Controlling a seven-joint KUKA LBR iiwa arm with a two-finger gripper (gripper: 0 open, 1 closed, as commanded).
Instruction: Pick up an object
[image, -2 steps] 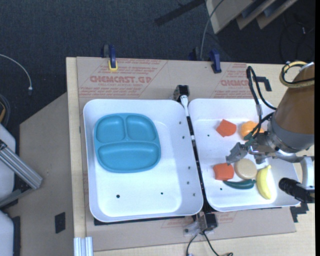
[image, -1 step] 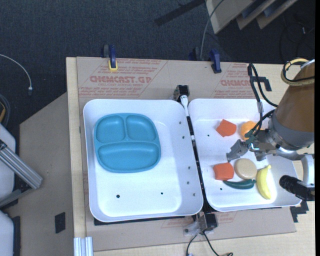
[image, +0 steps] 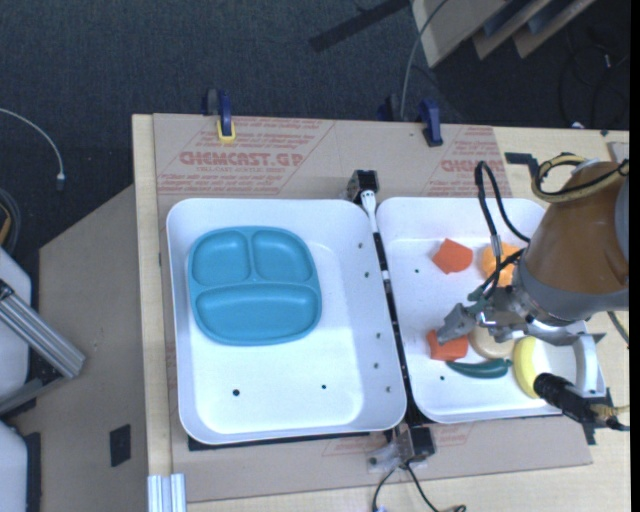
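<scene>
At the near edge of the right bin (image: 420, 395) a dark green curved piece (image: 478, 369), like a pepper or bean pod, lies with its long axis running left to right, tips turned slightly up. Just right of it sits a yellow rounded object (image: 524, 362), lemon-like, its long axis running near to far. A pale round thing (image: 490, 346) lies between them, half hidden under the arm.

Just beyond the green piece, the gripper (image: 458, 325) hangs low over an orange-red block (image: 449, 347), its grey fingers pointing toward the left. The block lies directly beneath the fingertips, touching or nearly so; whether the fingers are spread or closed cannot be told from this angle, and nothing is visibly clamped between them. The grey and orange arm (image: 578, 250) covers the right part of this bin.

Farther back in the same bin lies a second orange-red block (image: 453, 255), well apart from the gripper, and an orange round object (image: 493, 260) partly hidden behind a black cable (image: 489, 215).

The left bin (image: 350, 400) holds a blue divided plate (image: 256, 285) with three compartments, set toward the bin's far left, its two small compartments on the far side.
</scene>
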